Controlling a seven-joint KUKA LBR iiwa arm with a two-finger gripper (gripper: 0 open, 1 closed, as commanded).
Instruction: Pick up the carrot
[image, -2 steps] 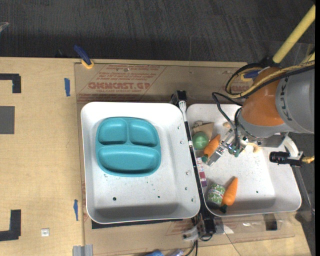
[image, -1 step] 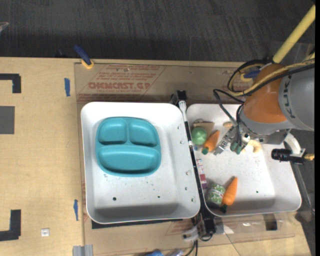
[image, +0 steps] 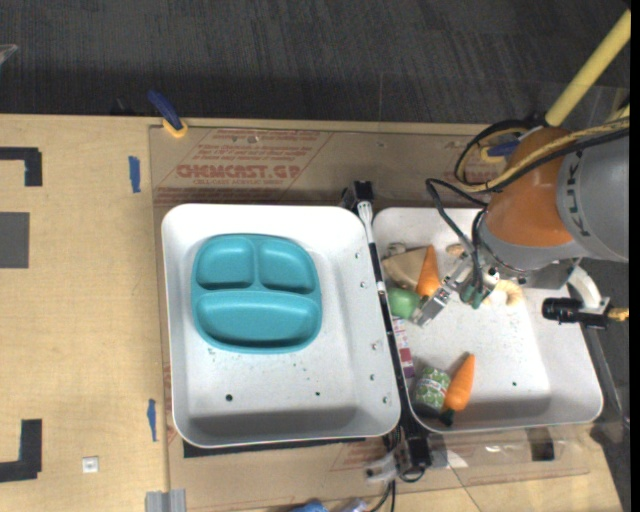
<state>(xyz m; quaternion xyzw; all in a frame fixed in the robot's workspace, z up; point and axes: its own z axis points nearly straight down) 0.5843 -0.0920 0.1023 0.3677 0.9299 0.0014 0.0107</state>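
Orange tapered carrot (image: 429, 272): we are judging a centred, level closure best, our two-finger gripper (image: 436, 300) hovering beside it, its opening impossible to tell.

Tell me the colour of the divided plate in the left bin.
The divided plate is teal, a blue-green, seen clearly in the camera view against the white left bin.

Plastic bins on a cardboard-topped bench

Both white bins (image: 270, 415) look like smooth, faintly glossy plastic; the teal divided plate (image: 258, 292) is matt plastic. The bench (image: 80, 300) is matt brown cardboard. The carrot (image: 460, 382) looks smooth and slightly shiny.
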